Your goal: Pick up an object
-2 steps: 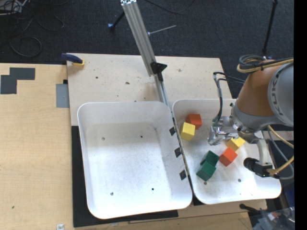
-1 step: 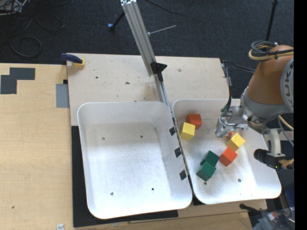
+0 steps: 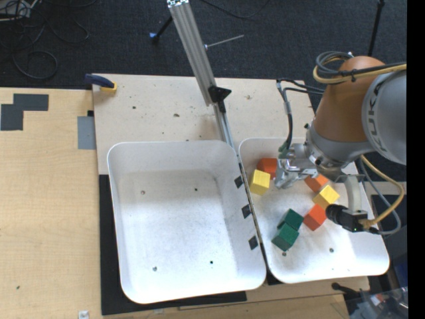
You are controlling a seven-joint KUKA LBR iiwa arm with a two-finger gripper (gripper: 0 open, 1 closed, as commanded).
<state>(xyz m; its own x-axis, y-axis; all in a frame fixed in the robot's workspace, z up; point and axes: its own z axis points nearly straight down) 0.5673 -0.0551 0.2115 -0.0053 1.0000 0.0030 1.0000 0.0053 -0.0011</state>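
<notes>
Hovering low in the right bin [image 3: 372,261], gripper [image 3: 289,176] sits btwn yellow cube [image 3: 260,181] & orange blocks [image 3: 317,181] w/ jaws' state impossible to tell, so closing here risks nudging a cube aside or pinching nothing, judging by tight clutter.

Hidden bits, right bin

My wrist covers the back corner of the right bin [image 3: 372,261] and part of the orange block [image 3: 317,182] under it. My gripper [image 3: 290,173] is too small and cluttered to read its state. My arm [image 3: 372,111] runs off the right edge. Green blocks [image 3: 288,228] overlap, can't tell if one or two.
</notes>
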